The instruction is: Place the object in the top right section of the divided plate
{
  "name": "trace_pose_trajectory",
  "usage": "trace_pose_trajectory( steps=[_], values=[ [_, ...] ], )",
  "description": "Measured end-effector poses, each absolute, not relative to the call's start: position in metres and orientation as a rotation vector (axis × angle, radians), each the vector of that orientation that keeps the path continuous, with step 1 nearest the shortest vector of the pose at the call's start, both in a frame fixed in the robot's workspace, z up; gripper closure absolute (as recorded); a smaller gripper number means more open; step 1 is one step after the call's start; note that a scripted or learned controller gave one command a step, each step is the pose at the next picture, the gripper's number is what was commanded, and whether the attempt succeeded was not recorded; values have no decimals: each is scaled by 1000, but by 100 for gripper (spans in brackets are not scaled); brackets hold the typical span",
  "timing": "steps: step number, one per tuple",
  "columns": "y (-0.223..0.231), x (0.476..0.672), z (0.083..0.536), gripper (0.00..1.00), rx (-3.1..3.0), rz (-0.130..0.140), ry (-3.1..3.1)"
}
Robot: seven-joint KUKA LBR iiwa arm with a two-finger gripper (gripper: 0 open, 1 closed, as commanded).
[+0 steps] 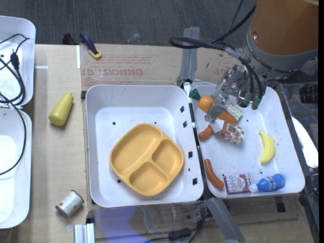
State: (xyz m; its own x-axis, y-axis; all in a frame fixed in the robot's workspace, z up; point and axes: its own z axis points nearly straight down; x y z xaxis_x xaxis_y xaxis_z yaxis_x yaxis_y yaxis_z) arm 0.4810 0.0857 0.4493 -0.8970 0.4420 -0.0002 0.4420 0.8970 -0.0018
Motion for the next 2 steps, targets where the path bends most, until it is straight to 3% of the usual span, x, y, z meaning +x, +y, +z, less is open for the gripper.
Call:
trace_pose_trajectory(
  steps=[1,2],
  values=[
    [50,481,313,100,-708,3,-3059],
    [48,479,420,100,-595,2,-3085]
  ],
)
